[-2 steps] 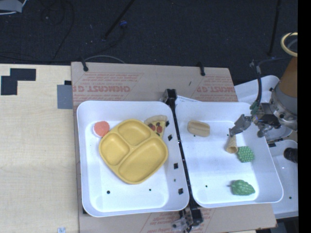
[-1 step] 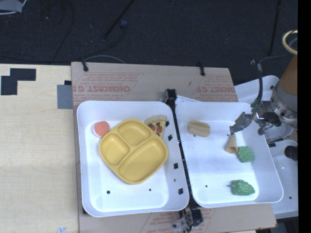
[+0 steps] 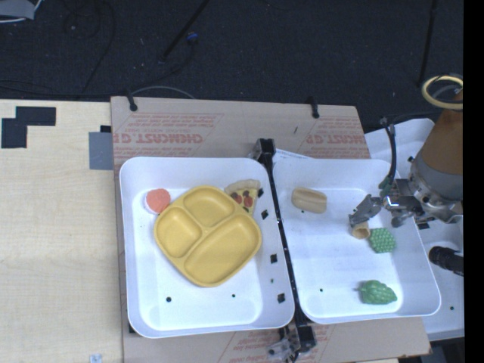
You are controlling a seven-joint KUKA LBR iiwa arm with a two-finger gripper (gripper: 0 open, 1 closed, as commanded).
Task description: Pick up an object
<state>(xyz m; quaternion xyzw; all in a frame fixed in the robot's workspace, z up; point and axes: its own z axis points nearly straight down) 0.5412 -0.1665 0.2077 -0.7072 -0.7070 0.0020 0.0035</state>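
Claw (image 3: 376,216) open, empty, directly above small tan piece (image 3: 361,231) beside green ball (image 3: 382,240).

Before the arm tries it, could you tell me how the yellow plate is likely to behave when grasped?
The yellow plate looks like stiff moulded plastic, so probably rigid and light. It is wide and lies flat, so only its thin rim offers a pinch. Its smooth surface may slip.

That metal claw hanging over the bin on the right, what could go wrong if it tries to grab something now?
The gripper sits beside two small things packed close together, a tan piece and a bumpy green ball. It might nudge one while going for the other, or pinch both and drop them. The ball also lies near the right bin's wall, so it could get pushed against the wall and slip away.
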